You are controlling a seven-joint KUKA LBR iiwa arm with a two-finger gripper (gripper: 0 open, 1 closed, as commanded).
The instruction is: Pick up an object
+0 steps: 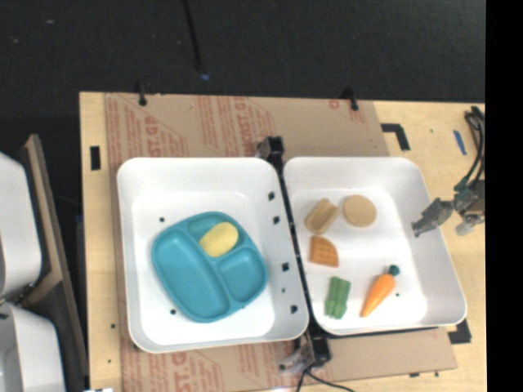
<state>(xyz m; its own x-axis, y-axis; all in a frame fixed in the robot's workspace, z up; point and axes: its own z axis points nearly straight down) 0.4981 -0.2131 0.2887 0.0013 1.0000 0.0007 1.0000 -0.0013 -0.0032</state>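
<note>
At the right bin's (pixel 437 243) far right rim, the pincer (pixel 445 215) is being held low, well apart from the carrot (pixel 377 293); its opening cannot be told.

Two glossy white plastic bins (pixel 135 219) are seen on a pale wooden desk (pixel 98 243) covered by matt printed cardboard (pixel 196 129). A smooth blue plastic divided tray (pixel 192 280) and a matt orange carrot (pixel 376 294) are shown.
</note>
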